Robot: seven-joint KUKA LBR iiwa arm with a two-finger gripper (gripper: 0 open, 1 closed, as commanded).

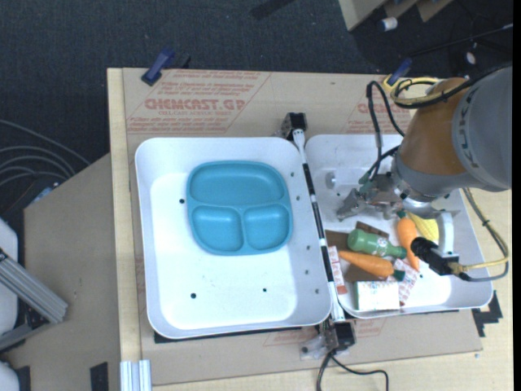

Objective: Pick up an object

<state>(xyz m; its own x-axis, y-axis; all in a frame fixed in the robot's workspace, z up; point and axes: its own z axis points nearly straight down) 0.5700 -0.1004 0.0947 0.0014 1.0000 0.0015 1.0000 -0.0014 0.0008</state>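
The right bin (350, 149) holds a heap of small toy foods. A green bottle (368, 241) lies on its side in the middle. Just in front of it lies an orange carrot (366, 261). A second carrot (405, 235) and a yellow piece (426, 226) lie to the right. A white carton (377, 295) rests at the front edge. My gripper (361, 203) hangs low inside this bin, just behind the green bottle, with the grey arm and its orange band (431, 137) above it. Nothing is seen held.
The left bin (163, 243) carries a blue divided plate (239, 205) in its back half. A black rail (313, 210) runs between the two bins. Cables (383, 112) loop around the wrist over the right bin's back.
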